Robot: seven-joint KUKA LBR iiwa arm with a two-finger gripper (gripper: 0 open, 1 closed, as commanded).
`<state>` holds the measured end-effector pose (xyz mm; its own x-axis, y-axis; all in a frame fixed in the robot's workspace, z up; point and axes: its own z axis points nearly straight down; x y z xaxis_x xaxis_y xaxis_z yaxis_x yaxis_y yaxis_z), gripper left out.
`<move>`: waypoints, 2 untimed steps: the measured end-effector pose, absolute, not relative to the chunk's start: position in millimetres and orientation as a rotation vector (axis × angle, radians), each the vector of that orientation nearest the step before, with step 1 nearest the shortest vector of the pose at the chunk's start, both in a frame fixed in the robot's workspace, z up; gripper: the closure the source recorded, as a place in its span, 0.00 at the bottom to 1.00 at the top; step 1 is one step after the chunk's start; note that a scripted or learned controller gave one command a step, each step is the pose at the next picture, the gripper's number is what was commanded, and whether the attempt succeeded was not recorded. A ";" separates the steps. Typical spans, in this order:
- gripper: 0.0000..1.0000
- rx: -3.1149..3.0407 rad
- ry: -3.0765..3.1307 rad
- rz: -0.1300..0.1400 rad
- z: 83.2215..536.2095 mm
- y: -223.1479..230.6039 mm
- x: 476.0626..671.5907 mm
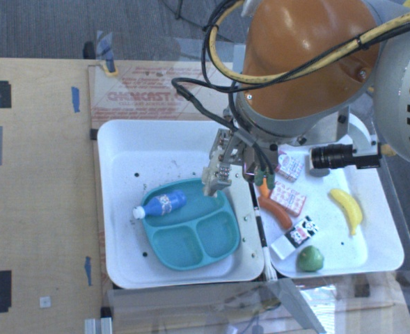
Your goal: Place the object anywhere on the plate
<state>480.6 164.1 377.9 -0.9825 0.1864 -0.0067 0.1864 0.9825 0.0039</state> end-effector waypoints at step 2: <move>1.00 -0.123 3.135 0.005 282.9 220.8 493.8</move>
